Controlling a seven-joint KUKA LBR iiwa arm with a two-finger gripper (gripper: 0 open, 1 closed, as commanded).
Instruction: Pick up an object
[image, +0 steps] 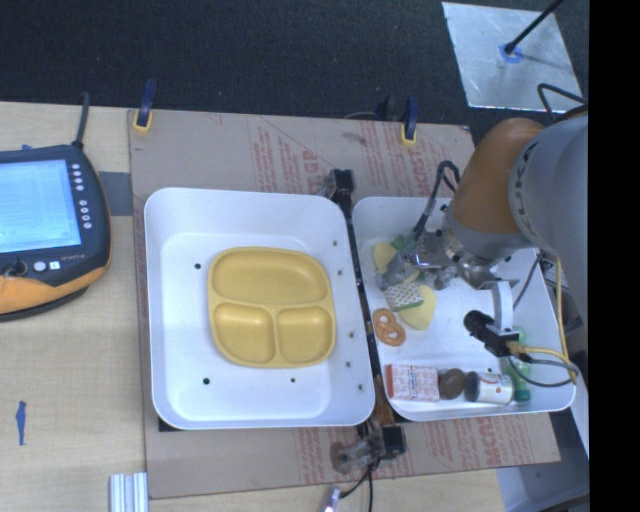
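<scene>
My gripper (408, 268) is low in the right bin (545, 300), near its left side, with the grey arm and orange band (495, 180) reaching in from the right. Right under it lie a pale yellow piece (384, 255) and a white patterned piece (404, 294) on top of a yellow wedge (422, 312). A brown pretzel (388, 327) rests a little below and to the left. Along the bin's front edge lie a small red-and-white box (412, 382), a brown lump (453, 382) and a white bottle with a green cap (497, 389).
The left bin (170, 300) holds a yellow divided plate (270, 305). A black cable end with a yellow wire (488, 332) hangs over the right bin. A handheld control pad (45, 225) lies at the bench's left. Clamps (408, 118) hold the cardboard base.
</scene>
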